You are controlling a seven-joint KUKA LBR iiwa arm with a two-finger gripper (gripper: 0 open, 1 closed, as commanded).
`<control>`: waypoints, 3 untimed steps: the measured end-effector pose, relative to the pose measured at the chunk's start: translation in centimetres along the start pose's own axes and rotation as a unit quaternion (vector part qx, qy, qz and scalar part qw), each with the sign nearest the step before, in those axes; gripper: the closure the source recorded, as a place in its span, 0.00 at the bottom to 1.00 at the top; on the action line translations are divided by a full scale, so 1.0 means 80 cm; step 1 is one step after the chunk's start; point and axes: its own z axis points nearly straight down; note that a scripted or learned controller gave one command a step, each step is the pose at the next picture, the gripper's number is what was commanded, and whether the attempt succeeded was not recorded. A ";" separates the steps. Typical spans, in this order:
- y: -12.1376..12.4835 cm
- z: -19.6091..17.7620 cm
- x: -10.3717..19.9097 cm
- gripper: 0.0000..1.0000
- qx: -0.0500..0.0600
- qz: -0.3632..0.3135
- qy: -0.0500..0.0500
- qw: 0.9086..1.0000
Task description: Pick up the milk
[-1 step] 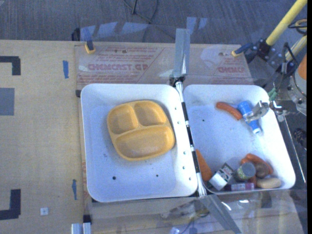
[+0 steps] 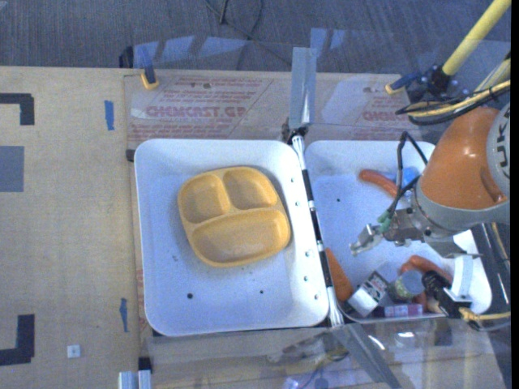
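Approach step: the gripper [image 2: 362, 241] hung over the right bin [image 2: 340, 186], fingers apart and holding nothing, while the milk [image 2: 370, 292] lay near the bin's front edge, so next it probably needed to shift toward it and drop.
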 end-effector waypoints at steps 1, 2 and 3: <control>0.057 -0.095 0.045 0.00 -0.001 0.114 -0.001 0.994; -0.026 -0.059 0.081 0.00 0.001 -0.029 0.000 1.000; 0.049 -0.112 0.035 0.00 -0.001 -0.051 -0.001 0.999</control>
